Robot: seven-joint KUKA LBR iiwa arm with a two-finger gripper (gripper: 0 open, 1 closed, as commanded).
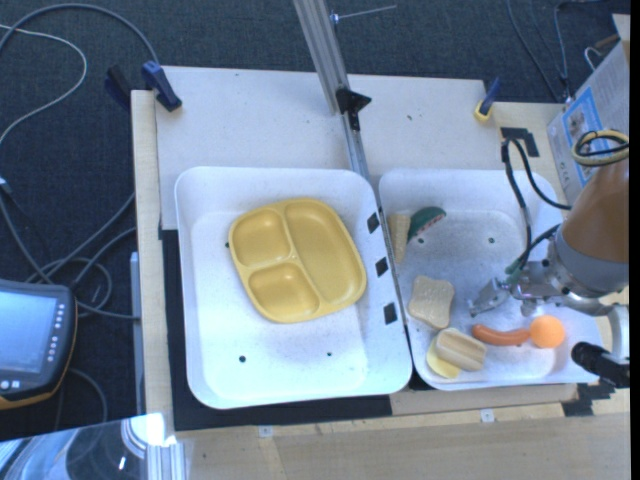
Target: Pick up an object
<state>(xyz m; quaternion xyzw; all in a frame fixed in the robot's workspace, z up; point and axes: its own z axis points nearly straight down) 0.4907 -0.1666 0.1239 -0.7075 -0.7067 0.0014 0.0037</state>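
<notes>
Camera view puts the arm's two-finger gripper point(497, 294) low in the right shallow white bin point(470, 190), reaching in from your right; you can't tell how its claw stands, the metal tip is too small and blurred. Just below the tip you see a toy carrot point(503, 335), an orange-red tapered stick lying nearly flat, with a round orange ball-shaped piece point(547, 332) touching its right end. Left of the carrot sits a tan bread-slice toy point(432, 301), squarish with a darker crust edge, and below it a pale yellow-and-tan sandwich-like block point(456, 352) near the bin's front rim. Up at the bin's left side you see a small dark green curved piece with a red edge point(428, 218), beside a pale yellow flat wedge point(400, 236) leaning against the wall. Nothing sits visibly pinched at the tip. Left shallow white bin point(205, 368) holds a yellow plastic divided plate point(295, 259) with three compartments, rounded corners, tilted slightly.
</notes>
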